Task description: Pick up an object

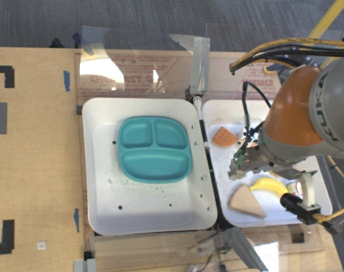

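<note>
While end effector (240, 166) hangs low, finger state untellable; banana (269, 186) and tan wedge (246, 202) crowd just below — descent could nudge both, miss grasp.

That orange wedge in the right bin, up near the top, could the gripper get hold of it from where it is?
Probably yes. The orange wedge lies flat and apart from the banana and tan wedge, with bare bin floor around it. The gripper hangs just below it, and nothing stands between them.
</note>
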